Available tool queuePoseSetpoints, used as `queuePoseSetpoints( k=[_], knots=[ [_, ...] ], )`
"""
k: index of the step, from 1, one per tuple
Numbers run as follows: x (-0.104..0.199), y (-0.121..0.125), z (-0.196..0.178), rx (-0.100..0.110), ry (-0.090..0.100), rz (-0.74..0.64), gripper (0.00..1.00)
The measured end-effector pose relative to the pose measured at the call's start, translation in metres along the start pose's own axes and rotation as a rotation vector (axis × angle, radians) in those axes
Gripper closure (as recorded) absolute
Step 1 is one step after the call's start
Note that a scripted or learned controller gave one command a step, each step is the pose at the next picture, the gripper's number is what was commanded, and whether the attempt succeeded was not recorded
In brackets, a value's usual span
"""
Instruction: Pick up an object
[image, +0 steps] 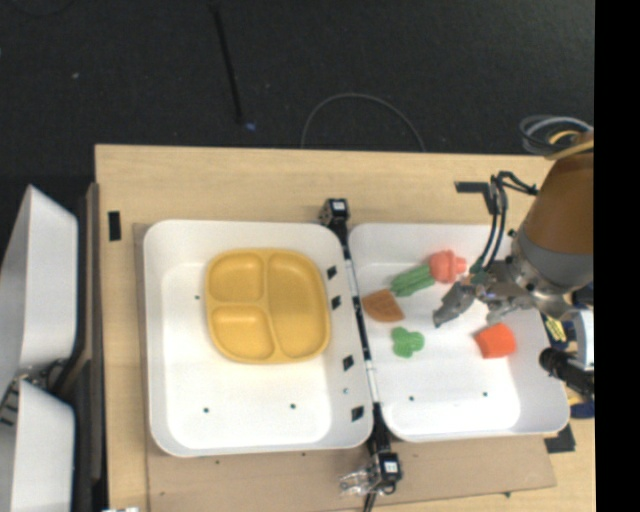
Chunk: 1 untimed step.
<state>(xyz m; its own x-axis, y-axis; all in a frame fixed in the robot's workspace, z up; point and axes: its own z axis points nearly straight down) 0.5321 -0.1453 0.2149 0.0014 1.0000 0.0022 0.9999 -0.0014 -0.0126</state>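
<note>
The left bin (180, 400) holds a yellow 3-compartment plate (268, 304). The right bin (450, 410) holds a green-and-salmon carrot toy (428, 274), orange block (496, 341), brown piece (383, 306) and green piece (407, 342), with bare floor along its near edge. The gripper (452, 306) hangs among them, jaws apart, clasping nothing.

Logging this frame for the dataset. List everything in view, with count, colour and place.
bench: 1, pale wood, under both bins
left bin: 1, white
right bin: 1, white
tray: 1, yellow, three compartments, left bin
carrot: 1, green with orange end, right bin, upper middle
brown piece: 1, right bin, near divider
green piece: 1, right bin, centre
orange block: 1, right bin, right side
arm: 1, grey and orange, right
gripper: 1, above right bin
</note>
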Motion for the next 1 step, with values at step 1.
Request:
queuePoseSetpoints(
  k=[1],
  knots=[
    [0.0004, 0.0029, -0.0072, -0.014, -0.003, -0.003, 0.00]
  ],
)
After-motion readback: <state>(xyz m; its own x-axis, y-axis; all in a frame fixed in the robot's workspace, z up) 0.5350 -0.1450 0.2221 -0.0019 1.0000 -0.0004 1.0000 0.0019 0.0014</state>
